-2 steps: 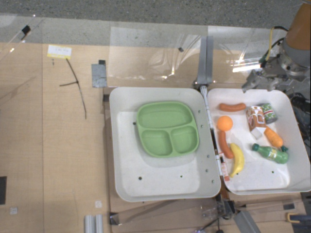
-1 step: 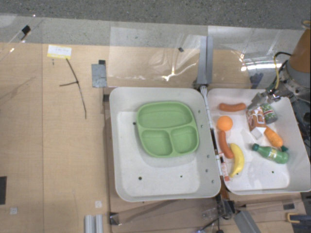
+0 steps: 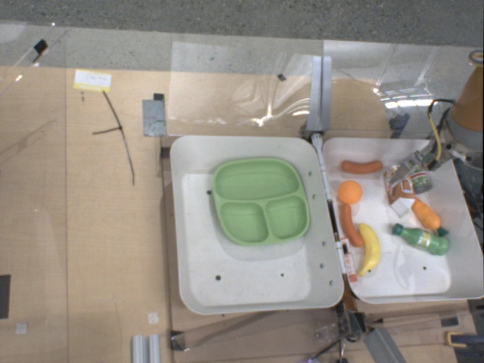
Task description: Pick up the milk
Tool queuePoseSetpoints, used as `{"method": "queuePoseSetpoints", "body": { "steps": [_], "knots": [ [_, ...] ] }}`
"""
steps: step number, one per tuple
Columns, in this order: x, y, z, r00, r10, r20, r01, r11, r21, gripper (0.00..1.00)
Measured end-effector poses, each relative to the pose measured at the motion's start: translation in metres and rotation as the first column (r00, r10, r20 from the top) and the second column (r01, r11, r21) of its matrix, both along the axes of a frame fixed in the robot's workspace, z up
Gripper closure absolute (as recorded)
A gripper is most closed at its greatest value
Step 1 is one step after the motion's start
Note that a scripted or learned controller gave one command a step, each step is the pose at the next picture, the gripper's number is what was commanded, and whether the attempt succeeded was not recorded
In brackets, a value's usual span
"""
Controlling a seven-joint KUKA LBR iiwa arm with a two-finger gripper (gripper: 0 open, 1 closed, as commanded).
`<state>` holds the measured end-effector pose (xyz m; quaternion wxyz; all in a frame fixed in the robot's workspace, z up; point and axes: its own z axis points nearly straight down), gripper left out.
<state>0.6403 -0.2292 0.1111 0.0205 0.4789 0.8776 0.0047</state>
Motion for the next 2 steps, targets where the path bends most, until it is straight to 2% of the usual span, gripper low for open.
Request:
{"method": "queuePoseSetpoints", "body": {
  "steps": [1,2],
  "knots": [
    [0.004,0.001,0.015,1.000,0.000,0.012,0.000,1.000,-0.001,1.00],
    [0.026,0.060,0.072,0.980,0.196,-0.029,-0.196,0.981,0.006,1.00]
  ]
}}
